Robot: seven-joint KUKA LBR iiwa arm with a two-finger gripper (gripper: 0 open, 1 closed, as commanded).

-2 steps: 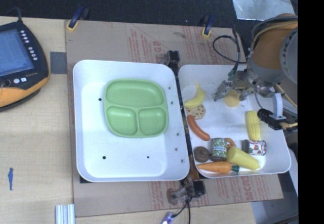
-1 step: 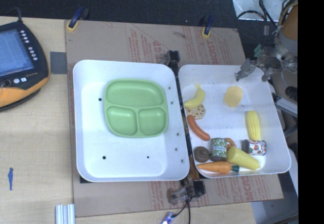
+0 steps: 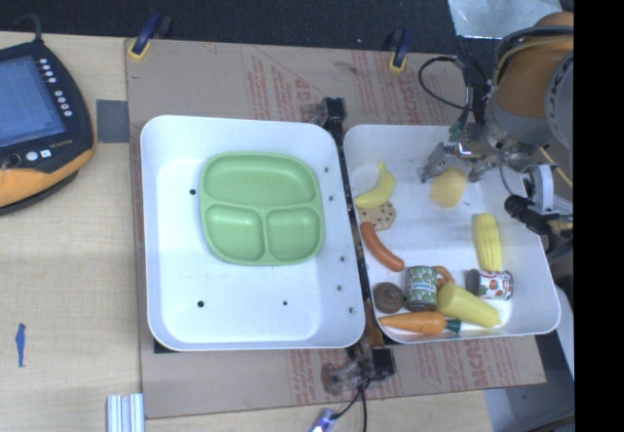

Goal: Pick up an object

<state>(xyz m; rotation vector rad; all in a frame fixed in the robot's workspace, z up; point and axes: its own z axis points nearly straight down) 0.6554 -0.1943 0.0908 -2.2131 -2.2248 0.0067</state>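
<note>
My arm comes in from three o'clock, grey with the orange band sitting high at the upper right, and it bends down over the far corner of the right bin. My end effector hangs low above that bin's floor, at about one o'clock within it. The two metal fingers splay outward, so I read them as open, though the wrist shadows them and I would not swear to how wide. Nothing sits between them. A pale yellow rounded piece, perhaps a lemon, lies just beneath the fingertips, close enough that it may be touching them; I cannot tell for certain.

The rest of the right bin holds toy food. A banana lies at ten o'clock, with a speckled cookie just below it and a sausage slanting toward the centre. An ear of corn stands at three o'clock. Along the six o'clock edge are a brown disc, a green-labelled can, a carrot, a yellow pepper-like piece and a small red-and-white can. The cans' labels are too small to read.

The left bin carries a green divided plate. Red printing runs along the cardboard sheet on the bench, but I cannot make it out. A handheld control pendant rests at nine o'clock.
</note>
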